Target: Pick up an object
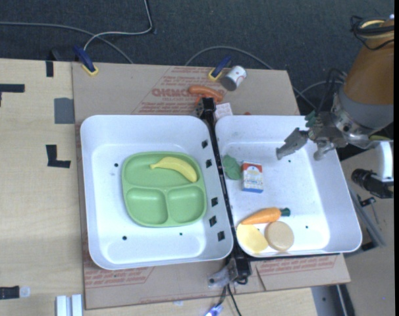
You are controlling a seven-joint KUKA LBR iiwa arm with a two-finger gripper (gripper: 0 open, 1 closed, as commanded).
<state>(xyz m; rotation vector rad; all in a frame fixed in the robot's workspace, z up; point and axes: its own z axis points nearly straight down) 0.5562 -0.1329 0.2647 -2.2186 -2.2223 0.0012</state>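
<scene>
Banana (176, 168) on green plate (164, 199) — gripper (305, 145) above right bin (331, 232), nothing between fingers

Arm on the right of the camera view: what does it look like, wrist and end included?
The arm has a rounded orange-brown band above a grey wrist section. The gripper is dark grey metal, with thin angular jaws pointing left. Dark cables run by the wrist.

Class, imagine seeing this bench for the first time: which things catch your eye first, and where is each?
The green divided plate in the left bin stands out, with a yellow banana in its top compartment. In the right bin, an orange carrot lies near the front edge. The gripper hangs over that bin's far right part.
</scene>
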